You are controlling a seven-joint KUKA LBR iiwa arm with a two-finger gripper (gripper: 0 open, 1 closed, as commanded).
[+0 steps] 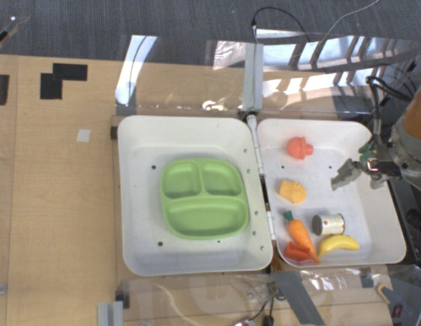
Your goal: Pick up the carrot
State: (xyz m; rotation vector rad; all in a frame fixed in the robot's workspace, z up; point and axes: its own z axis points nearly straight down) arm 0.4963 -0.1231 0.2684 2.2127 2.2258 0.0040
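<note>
The orange carrot (300, 234) with a green top lies in the right bin (387, 212) near its front left corner, pointing toward the front. My gripper (362, 174) hovers over the right side of that bin, well to the right of the carrot and further back. Its fingers stand open with nothing between them; one grey finger (344, 174) points down-left.
Around the carrot lie a red piece (298, 252), a small tin can (328, 223) and a yellow banana (339, 244). Further back are a yellow corn piece (293, 191) and a red-orange toy (300, 148). The left bin (139, 182) holds a green divided plate (204, 197).
</note>
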